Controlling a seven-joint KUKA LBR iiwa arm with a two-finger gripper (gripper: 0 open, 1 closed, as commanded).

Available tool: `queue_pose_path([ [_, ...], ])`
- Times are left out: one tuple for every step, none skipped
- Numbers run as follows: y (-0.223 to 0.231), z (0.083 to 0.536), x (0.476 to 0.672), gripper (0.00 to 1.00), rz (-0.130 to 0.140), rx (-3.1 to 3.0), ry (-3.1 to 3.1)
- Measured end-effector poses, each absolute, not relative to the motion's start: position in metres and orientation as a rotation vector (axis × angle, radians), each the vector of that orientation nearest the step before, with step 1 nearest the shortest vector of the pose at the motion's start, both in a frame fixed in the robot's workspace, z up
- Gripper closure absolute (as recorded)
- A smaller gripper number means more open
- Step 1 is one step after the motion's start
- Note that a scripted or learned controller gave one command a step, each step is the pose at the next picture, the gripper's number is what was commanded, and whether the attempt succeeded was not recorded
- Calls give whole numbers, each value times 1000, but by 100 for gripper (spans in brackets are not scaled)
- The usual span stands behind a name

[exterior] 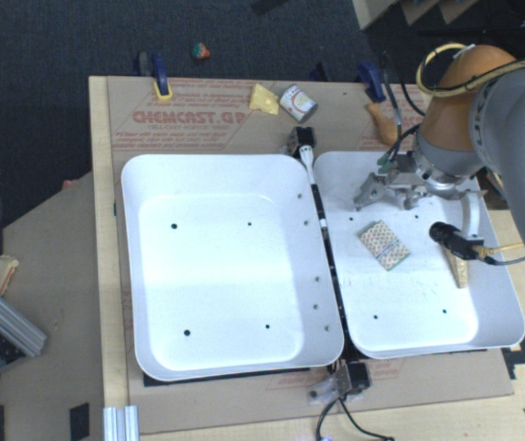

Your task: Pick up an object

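A small flat rectangular pad with a speckled tan-and-grey pattern [383, 244] lies in the right bin [427, 333], near its middle left. My gripper [388, 197] hangs over the far part of that bin, just beyond the pad and apart from it. Its grey fingers [369, 194] look spread, with bare white bin floor between them and nothing held. A thin tan stick [458, 269] lies near the right bin's right side.
The left bin [225, 338] sits alongside, with a black divider strip [322, 232] between the two. On the bench behind the bins are a yellow piece [264, 99], a small box [297, 104], a black clip [303, 139] and blue clamps [161, 72].
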State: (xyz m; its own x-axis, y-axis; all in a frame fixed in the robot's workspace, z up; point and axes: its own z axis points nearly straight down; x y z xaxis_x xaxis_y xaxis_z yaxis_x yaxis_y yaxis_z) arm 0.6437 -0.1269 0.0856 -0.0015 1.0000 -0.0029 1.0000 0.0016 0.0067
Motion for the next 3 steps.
queue_pose_path([
  [-113, 84, 583, 0, -5, 2228, 2224],
  [-114, 95, 586, 100, 0, 2222, 2220],
  [-35, 192, 645, 100, 19, 2203, 2226],
])
